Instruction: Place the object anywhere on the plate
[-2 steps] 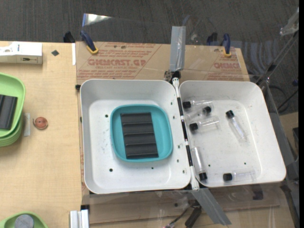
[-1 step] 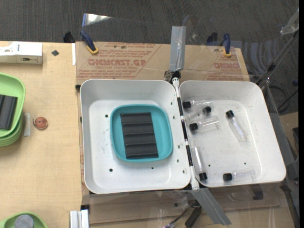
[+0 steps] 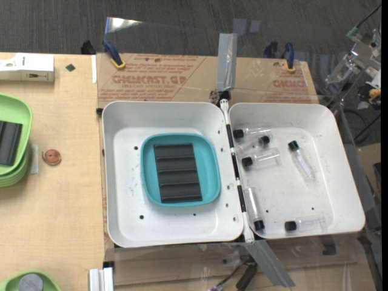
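The teal plate sits in the left bin, bearing a black ribbed insert. Clear black-capped vials, faint against white, lie scattered in the right bin.

- A robotics lab or test workshop, by the look of the bench.
- Two white bins sit mid-frame on taped, clamped cardboard.
- Clear capped vials lie in the right bin.
- Cables and hardware crowd the upper right; grey carpet runs along the top.

Glossy teal plastic plate, clear plastic vials
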Robot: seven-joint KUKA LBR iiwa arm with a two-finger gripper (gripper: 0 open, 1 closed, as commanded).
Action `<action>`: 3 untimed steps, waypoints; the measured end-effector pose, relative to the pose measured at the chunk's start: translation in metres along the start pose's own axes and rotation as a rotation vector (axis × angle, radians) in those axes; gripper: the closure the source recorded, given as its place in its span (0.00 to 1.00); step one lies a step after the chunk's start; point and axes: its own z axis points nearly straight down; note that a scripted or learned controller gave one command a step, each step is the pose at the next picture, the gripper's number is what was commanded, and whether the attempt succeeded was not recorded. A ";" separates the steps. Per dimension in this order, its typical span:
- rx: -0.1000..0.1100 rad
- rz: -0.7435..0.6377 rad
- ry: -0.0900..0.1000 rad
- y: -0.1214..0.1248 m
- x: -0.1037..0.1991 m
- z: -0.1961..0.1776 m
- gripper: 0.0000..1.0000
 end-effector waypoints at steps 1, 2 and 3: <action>-0.001 0.079 0.000 -0.008 -0.009 -0.074 0.00; -0.002 -0.229 0.000 -0.006 -0.003 -0.148 0.00; 0.000 -0.209 0.000 0.000 0.001 -0.005 0.00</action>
